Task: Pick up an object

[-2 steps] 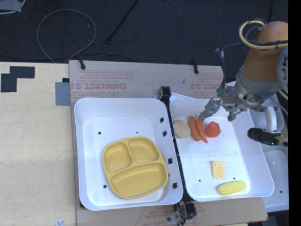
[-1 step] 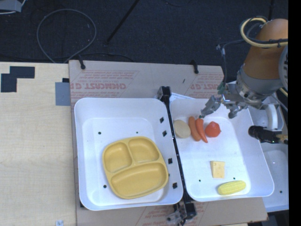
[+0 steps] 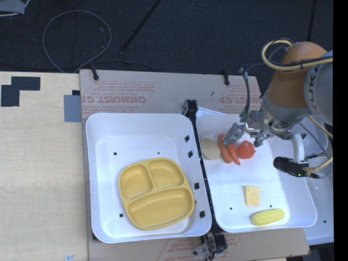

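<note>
In the right bin [image 3: 296, 192], several toy foods lie about. A cream round piece [image 3: 210, 148], an orange carrot [image 3: 228, 150] and a red tomato [image 3: 246, 150] cluster near the bin's upper left. A yellow cheese slice [image 3: 252, 195] and a corn cob [image 3: 267, 216] rest toward the front. My gripper [image 3: 247, 137] hangs just behind the tomato and carrot, open, its fingers spread to either side with nothing held between them.
The left bin [image 3: 103, 145] holds a yellow divided plate [image 3: 156, 192]. A black divider [image 3: 197, 162] separates the two bins. A black part of the arm [image 3: 291, 166] juts over the right bin's right side. Cables trail along the dark floor behind the bench.
</note>
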Robot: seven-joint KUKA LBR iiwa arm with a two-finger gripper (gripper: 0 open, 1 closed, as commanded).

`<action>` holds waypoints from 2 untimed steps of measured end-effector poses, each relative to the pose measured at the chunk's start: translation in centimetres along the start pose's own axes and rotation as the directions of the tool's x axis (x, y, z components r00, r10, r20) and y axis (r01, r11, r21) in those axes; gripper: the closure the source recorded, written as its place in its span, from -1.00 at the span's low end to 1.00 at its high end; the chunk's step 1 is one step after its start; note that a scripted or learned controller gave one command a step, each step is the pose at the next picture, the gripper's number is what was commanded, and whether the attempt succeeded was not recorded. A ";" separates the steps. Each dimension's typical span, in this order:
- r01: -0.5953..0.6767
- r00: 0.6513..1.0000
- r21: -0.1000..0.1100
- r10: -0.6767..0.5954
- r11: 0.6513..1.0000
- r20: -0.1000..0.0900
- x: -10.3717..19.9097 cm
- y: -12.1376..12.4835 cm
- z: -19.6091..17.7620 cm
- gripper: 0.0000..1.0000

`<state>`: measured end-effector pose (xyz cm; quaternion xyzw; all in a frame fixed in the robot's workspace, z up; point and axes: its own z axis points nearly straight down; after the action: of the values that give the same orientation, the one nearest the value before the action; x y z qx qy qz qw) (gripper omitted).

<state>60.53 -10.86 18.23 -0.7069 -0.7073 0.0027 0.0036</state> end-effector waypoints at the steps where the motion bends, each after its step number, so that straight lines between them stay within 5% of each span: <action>1: 0.000 1.000 0.000 0.000 1.000 0.000 0.2 -1.1 5.7 -1.00; 2: -0.001 1.000 -0.004 0.001 1.000 0.000 0.3 -1.1 9.7 -1.00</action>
<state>59.32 -10.58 8.54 -0.7074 -0.7068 0.0015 0.0022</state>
